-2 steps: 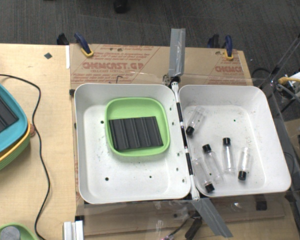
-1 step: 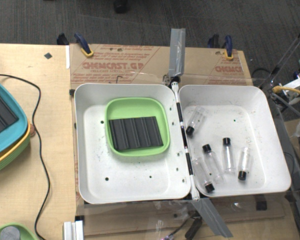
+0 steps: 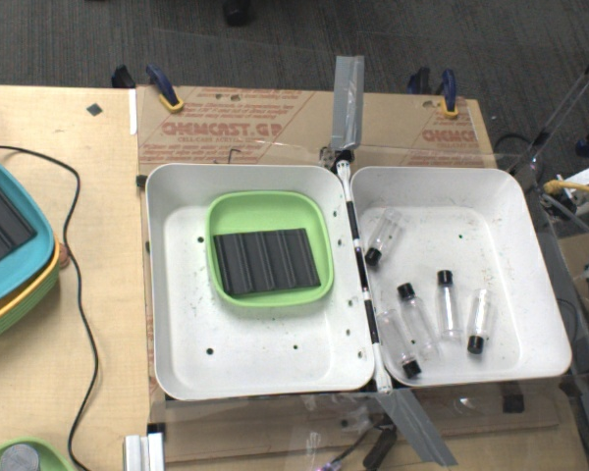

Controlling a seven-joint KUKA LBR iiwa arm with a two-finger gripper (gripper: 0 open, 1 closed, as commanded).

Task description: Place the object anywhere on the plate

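A sheet of brown cardboard (image 3: 275, 121) is lying under the bins, with blue clamps (image 3: 163, 86) pinching its far edge. At the left, stacked teal and yellow dishes (image 3: 15, 253) are sitting on the wooden bench (image 3: 59, 381) (a black cable (image 3: 79, 292) is trailing past them).

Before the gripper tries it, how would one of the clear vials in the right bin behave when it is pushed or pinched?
The vial is round and lies on its side, so it will probably roll when nudged. Its clear, smooth wall looks slippery for a pinch. It seems small and light, so it may skid across the right bin floor.
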